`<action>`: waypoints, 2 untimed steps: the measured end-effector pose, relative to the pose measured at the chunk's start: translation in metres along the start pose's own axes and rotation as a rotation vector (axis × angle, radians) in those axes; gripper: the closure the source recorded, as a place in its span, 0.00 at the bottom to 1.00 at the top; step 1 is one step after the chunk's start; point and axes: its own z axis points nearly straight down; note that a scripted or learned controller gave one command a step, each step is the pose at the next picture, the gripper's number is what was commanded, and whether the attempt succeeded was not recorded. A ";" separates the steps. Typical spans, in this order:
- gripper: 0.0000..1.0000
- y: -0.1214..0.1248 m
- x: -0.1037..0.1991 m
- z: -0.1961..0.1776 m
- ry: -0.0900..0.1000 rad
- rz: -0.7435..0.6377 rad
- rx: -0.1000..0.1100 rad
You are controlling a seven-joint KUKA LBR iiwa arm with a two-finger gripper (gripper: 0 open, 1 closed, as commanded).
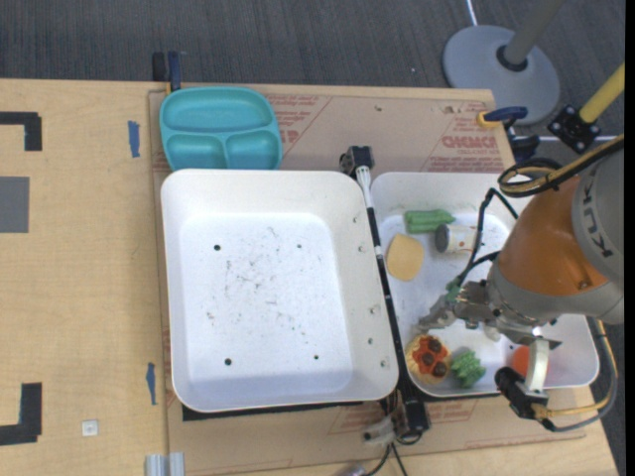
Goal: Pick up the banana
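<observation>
The banana [404, 257], as best I can judge, is the pale yellow rounded piece lying in the right bin [585, 370] close to its left wall, just below a green piece [429, 220]. From this angle it looks more like a disc than a long fruit, so that reading is unsure. The gripper [464, 310] hangs lower in the same bin, near the yellow piece but apart from it, and I cannot tell whether it is open or closed, or whether it has anything in it.

The main risk is a grab at the wrong thing. The gripper sits nearer to the speckled red-orange piece [429, 355] and the knobbly green piece [466, 367] than to the yellow one, so a straight descent would probably miss the target. The yellow piece also lies close to the bin wall, which could block one side of a grasp. It looks flat and smooth – it may slide away.

By count: two white bins, the left bin [189, 296] and the right; one teal tray [218, 112] with three compartments; and six loose things in the right bin – yellow, green, a small pale cylinder [456, 238], speckled, knobbly green, and one orange-red piece [513, 358] at the arm's edge
</observation>
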 end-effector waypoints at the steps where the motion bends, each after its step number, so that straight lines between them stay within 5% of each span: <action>1: 0.00 0.000 0.000 0.000 0.000 0.000 0.000; 2: 0.00 0.000 0.000 0.000 0.000 0.000 0.000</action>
